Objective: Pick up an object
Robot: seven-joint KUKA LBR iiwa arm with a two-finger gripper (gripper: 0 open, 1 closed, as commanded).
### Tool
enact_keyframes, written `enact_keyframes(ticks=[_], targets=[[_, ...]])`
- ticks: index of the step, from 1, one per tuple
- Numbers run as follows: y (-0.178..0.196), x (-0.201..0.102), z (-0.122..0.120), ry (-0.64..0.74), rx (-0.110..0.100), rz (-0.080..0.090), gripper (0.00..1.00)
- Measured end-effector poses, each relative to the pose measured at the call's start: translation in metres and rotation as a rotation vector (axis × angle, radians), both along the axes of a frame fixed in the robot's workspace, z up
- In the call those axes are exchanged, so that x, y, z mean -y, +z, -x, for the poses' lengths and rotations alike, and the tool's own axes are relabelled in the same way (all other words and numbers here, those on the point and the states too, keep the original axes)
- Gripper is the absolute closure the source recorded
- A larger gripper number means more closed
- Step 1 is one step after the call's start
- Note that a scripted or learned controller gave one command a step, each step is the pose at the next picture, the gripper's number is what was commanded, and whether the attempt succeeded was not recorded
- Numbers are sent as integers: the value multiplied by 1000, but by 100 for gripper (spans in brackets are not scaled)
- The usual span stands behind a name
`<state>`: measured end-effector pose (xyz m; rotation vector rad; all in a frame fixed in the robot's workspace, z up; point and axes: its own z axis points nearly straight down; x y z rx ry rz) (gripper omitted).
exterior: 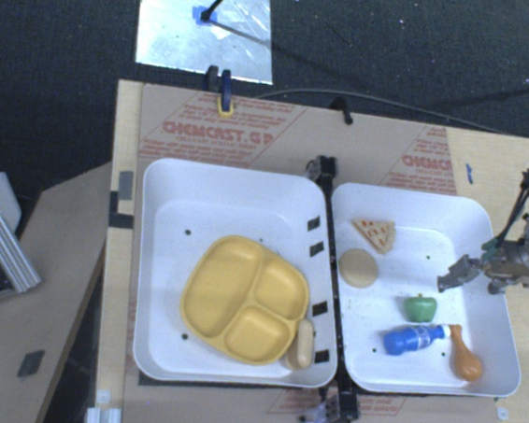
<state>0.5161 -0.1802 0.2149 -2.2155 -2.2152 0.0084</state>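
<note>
Nearest the camera, in the right bin, an orange toy drumstick lies against the front right wall, its thin end pointing up toward the far side and its fat end near the rim. Just left of it a blue toy bottle lies on its side, its long axis running left to right with the white cap toward the drumstick; lying flat like that, it probably offers its narrow width to a grasp from above. A green pepper-like toy sits just behind the bottle, squat and with no clear long axis.

The end effector hangs above the right part of this bin, reaching in from the right, nearest the green toy and bottle, so one of these is likely the target. Nothing shows between its fingers; whether it is released or clenched I cannot tell.

In the left bin a yellow divided plate lies flat, with a pale bread-roll toy touching its front right corner, long axis running near to far.

Farther back in the right bin sit a round tan cookie-like disc and a pizza slice toy, its tip pointing left. Both bins rest on a cardboard sheet on the desk.
</note>
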Motion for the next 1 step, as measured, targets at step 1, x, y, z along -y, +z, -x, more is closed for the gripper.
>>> enact_keyframes(ticks=[1], targets=[[6,0,-3,3,11,3,0]])
